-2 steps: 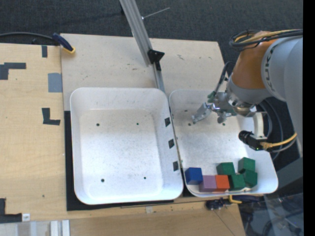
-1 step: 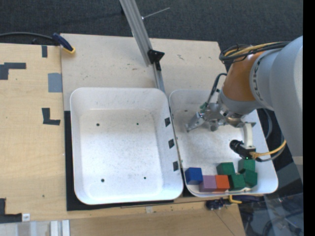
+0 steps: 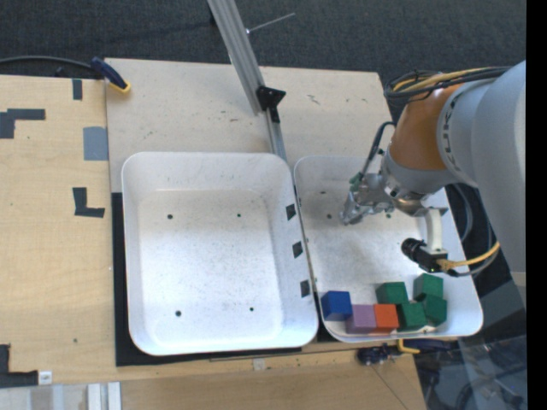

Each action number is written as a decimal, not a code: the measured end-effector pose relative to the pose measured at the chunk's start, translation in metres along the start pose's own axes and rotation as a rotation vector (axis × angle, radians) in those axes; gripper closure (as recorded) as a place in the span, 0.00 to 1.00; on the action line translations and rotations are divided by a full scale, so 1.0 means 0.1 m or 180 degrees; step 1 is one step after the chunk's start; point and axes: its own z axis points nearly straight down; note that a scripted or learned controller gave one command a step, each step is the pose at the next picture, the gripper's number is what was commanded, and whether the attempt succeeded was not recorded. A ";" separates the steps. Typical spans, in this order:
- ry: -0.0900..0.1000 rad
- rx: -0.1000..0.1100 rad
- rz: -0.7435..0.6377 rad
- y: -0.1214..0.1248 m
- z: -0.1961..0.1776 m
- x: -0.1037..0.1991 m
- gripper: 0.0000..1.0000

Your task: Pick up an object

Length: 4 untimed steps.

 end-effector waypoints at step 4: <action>0.0002 -0.0005 -0.0014 -0.04 -1.48 0.54 1.00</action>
